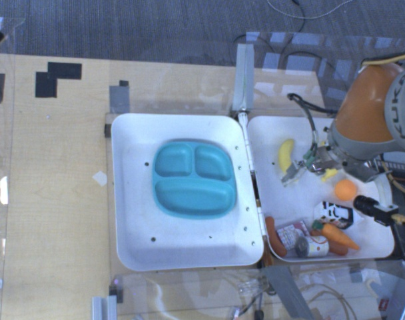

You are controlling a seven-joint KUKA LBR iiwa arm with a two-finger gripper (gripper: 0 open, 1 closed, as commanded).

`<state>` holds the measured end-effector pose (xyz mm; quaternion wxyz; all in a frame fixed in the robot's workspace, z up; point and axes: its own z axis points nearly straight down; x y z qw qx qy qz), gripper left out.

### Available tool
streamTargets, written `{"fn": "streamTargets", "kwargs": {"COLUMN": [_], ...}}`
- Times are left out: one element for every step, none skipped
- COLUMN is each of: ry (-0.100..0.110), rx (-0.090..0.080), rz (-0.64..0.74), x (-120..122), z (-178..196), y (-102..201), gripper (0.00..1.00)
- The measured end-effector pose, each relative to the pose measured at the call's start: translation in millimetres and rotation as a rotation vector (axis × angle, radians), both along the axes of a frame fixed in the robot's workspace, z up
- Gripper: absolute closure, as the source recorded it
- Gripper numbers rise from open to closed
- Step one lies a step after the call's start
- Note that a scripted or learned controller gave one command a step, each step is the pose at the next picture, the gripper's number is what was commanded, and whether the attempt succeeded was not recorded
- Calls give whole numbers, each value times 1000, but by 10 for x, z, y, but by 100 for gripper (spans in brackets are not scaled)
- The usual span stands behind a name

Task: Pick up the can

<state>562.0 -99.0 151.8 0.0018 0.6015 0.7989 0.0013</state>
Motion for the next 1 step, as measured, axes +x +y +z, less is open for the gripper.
{"fn": "streamTargets", "kwargs": {"ry": [-3], "rx": [0], "rz": [-16], "x": [-647], "z": [-588], "y": [98], "gripper": [0]}}
